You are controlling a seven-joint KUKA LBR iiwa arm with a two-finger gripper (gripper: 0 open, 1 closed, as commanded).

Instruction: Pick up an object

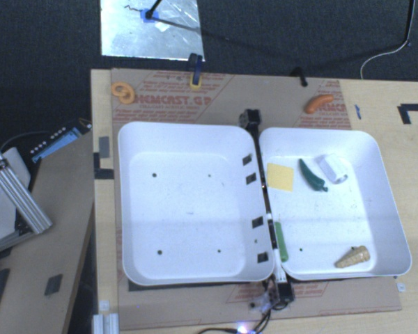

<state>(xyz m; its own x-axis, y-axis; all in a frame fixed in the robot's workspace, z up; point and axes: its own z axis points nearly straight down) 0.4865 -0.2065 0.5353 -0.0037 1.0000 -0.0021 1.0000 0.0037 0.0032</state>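
The right bin (383, 186) holds several small objects. A yellow square slice (280, 177) lies near its left wall. Beside it sits a dark teal curved piece (311, 175), and a pale white object (332, 168) lies just right of that. A thin green stick (281, 240) rests along the left wall lower down. A tan cone-shaped piece (353, 257) lies in the front right corner.
The left bin (136, 186) sits beside the right one, joined by black clips (251, 179). On the cardboard behind the bins lie an orange sausage shape (318, 103), a pretzel shape (123, 92) and a yellow-blue clamp (194, 71). A metal frame (14, 193) stands at the left.
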